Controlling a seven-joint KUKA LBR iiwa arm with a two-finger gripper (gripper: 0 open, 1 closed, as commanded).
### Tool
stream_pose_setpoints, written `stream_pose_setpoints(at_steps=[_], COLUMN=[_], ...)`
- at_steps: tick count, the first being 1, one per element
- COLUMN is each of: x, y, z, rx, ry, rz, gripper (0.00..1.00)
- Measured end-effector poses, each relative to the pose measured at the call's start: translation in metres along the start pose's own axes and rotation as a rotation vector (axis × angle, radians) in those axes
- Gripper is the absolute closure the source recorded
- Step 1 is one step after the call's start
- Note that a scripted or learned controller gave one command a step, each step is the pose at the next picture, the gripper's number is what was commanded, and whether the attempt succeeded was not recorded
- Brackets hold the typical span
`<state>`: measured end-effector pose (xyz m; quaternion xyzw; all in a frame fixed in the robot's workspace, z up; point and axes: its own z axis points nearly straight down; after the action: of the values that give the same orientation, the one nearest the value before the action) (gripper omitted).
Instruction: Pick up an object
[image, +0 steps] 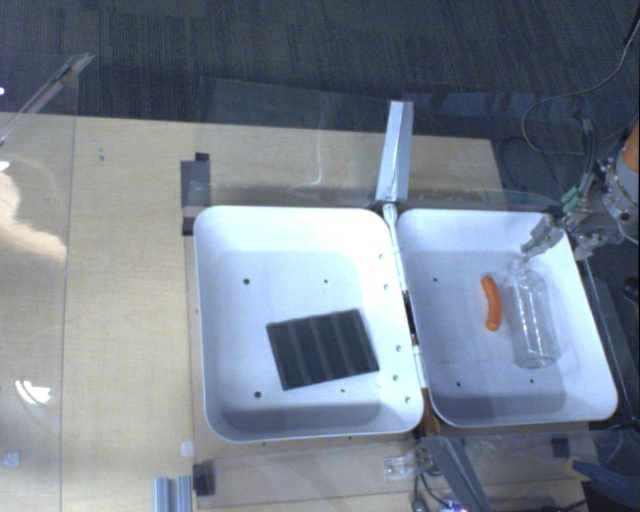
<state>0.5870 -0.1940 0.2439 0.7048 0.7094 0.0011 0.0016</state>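
The claw (545, 238) hangs over the right bin (440, 385) — its opening can't be made out. Just below lies a clear bottle (532, 318), beside it an orange sausage (491, 303).

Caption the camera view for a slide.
Gripper poised over right bin holding clear bottle and orange sausage; ridged dark mat in left bin.

- left bin (220, 330) holds a dark ribbed mat (322, 347)
- right bin (450, 390) holds an orange sausage (491, 302) beside a clear bottle (533, 322)
- tool (552, 232) hangs over the right bin's far corner
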Motion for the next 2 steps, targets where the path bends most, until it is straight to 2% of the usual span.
stream_pose_setpoints(at_steps=[1, 2], x=[0.003, 0.03], y=[-0.001, 0.077], z=[0.147, 0.155], rx=[-0.002, 0.001], ry=[-0.001, -0.003], rz=[-0.085, -0.311], gripper=[0.0, 0.0])
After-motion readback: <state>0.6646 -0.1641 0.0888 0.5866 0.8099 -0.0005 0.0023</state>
